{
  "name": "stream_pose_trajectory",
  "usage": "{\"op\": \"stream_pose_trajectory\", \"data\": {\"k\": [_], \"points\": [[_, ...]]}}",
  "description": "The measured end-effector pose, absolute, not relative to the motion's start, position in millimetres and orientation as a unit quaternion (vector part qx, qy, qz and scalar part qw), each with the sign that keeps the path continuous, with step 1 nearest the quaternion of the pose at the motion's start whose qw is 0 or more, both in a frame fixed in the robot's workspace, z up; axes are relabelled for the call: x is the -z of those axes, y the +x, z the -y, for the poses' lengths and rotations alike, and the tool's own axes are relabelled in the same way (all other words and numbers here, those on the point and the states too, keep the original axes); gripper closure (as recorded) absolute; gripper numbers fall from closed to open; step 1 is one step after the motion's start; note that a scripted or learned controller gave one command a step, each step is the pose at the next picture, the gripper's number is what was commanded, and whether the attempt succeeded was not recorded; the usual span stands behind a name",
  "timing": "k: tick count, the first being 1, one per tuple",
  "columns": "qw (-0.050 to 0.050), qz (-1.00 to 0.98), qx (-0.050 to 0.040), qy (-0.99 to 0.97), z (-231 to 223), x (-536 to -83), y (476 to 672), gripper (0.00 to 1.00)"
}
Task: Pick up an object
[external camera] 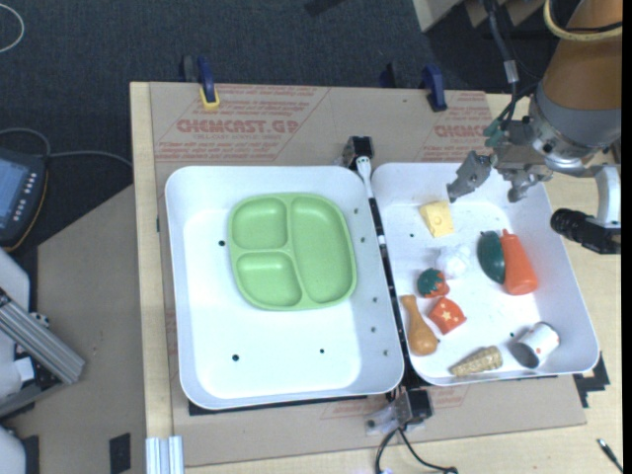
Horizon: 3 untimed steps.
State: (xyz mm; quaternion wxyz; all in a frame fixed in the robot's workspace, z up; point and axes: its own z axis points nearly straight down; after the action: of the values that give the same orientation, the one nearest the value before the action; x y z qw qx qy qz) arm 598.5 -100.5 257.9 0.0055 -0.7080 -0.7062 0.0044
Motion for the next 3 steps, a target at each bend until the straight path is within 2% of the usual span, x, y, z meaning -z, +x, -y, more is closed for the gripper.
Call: {"op": "stream_pose_trajectory", "data": {"k": [1,3], "points": [[0.000,0.707,-0.0002,-0.707,100,-265,600.7,0.00],[0.003,0.707,-0.0020,-0.708,100,-175,590.8,0.00]]}}
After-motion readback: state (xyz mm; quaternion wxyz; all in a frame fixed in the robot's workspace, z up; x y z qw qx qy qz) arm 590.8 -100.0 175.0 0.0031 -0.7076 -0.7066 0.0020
